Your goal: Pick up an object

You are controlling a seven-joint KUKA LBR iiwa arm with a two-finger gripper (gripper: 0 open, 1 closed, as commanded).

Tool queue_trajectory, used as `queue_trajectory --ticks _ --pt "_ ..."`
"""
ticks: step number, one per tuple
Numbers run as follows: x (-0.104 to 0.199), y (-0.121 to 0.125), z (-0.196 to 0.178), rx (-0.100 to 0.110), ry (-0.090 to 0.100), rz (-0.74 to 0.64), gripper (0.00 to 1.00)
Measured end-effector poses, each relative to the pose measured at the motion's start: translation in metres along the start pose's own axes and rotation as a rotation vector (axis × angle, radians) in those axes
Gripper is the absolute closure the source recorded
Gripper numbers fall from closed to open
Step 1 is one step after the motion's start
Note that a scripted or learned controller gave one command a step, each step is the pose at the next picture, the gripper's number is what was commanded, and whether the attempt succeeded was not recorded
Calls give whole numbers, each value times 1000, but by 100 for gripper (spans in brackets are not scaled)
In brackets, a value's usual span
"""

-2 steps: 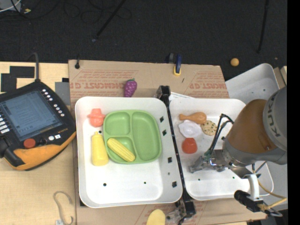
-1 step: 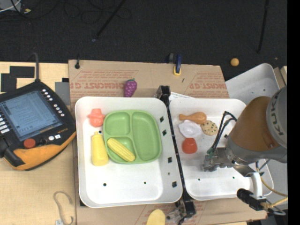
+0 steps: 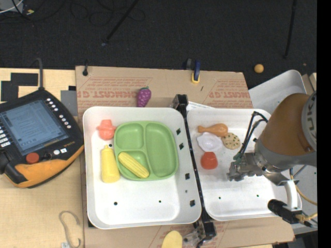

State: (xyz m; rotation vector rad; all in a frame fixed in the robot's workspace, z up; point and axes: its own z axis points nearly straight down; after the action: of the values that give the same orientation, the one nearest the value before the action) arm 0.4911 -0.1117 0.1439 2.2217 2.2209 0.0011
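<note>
1. Hovering low in the right bin [image 3: 258, 203], the pincer [image 3: 235, 173] sits just right of the red tomato [image 3: 209, 160].
2. Its grip state (partly hidden) cannot be told.

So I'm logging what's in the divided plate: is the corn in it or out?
In. The corn lies in the green plate's lower-left compartment.
</note>
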Motion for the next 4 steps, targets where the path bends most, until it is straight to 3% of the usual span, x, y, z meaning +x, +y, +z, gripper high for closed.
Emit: queue_trajectory --ticks 2,3,4 --pt "-5 0 -86 -2 0 0 100" --pt "37 31 -92 1 1 -4 100" --pt "61 63 -87 2 1 -2 100"
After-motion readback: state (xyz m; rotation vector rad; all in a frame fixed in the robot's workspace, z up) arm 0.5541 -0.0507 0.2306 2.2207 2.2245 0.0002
